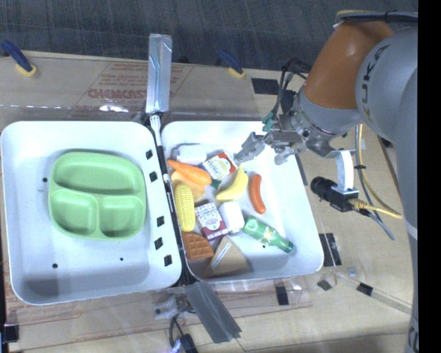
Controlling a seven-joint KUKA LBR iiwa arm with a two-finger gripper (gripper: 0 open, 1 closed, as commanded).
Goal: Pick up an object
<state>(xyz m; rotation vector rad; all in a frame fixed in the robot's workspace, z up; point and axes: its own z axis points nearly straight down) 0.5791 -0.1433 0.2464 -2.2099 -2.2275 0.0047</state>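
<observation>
The arm (367,72) comes in over the upper right corner of the right bin (303,219), and its hand (268,147) hangs above that bin's back part, just up and right of the banana (235,186). Whether the hand is wide or narrow I cannot tell, and nothing shows between its tips. The things to pick all lie in the right bin, crowded toward its left and middle. Taking the banana as the mark: a small carton (219,166) with a red and green label touches it on the upper left, a carrot (189,173) lies further left past the carton, and a white item (189,153) sits above the carrot near the back wall. A corn cob (184,207) stands lengthwise down and left of the banana, beside the wall between the bins. A sausage (257,193) lies just right of the banana — apart from it, on bare bin floor. Below the banana are a white block (231,216) and a red-labelled packet (208,219), with a green bottle (267,235) to the lower right, tilted toward the front corner. Still lower, a waffle (198,247) and a brown wedge (231,259) rest at the front wall. Far left of the banana, the left bin (22,271) holds a green tray (97,194) with three compartments — lying flat on the bin floor.
</observation>
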